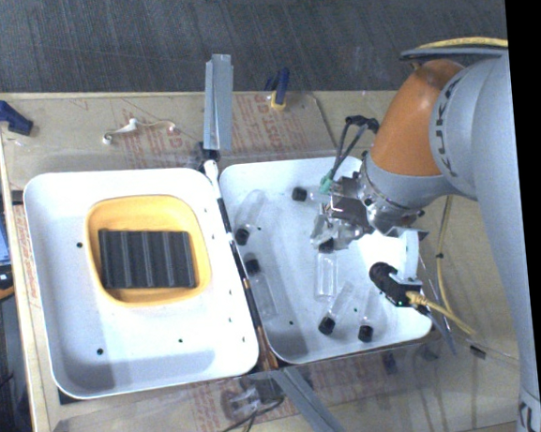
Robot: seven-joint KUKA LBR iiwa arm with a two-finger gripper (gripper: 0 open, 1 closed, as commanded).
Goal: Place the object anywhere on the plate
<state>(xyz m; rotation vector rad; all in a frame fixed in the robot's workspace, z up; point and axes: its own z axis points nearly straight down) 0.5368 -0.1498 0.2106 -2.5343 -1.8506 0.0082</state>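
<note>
- Gripper low in the right bin above clear bottles; grip state impossible to tell
- Yellow plate with dark grate sits in the left bin

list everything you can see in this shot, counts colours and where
bins: 2, white, side by side on the bench
plate: 1, yellow rim with dark ribbed centre, in the left bin
clear bottles: several, transparent with black caps, scattered in the right bin; exact count unclear
bench: 1, tan wood, under both bins
clamps: 2, blue, at the bench's far edge
metal bar: 1, grey, above the gap between bins
arm: 1, grey with orange band, from the right
hand: 1, metallic, over the right bin
</note>
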